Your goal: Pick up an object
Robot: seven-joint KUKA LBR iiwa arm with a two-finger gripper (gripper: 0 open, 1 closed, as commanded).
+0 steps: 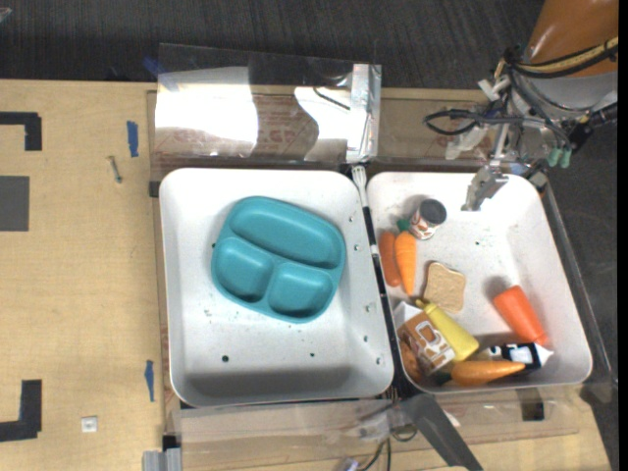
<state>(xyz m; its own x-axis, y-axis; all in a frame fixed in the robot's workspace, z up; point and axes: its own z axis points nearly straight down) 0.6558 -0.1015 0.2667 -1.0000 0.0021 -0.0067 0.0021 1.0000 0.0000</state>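
Objects for picking lay in the right shallow white bin (564, 263), all of them below and to the left of the two-finger gripper (483, 189), which hung over that bin's far edge near its far right corner; whether it was released or clenched could not be told, and nothing showed in its grasp. Nearest to it, apart from it, stood a small dark-topped can (427, 216) near the far left corner. Just beside the can, along the left wall, lay two orange plastic carrots (399, 256) side by side. Near the bin's middle was a tan slice of toy bread (444, 286), and toward the right wall an orange cone-shaped carrot piece (517, 312). Crowded at the near edge were a yellow bottle (450, 332) lying tilted, a brown patterned packet (422, 346) touching it, another orange carrot (486, 369) lying flat, and a small black-and-white item (518, 353) just beside that carrot.

The left shallow white bin (196, 341) held a teal plastic divided tray (278, 256) with three compartments, lying toward its far half.
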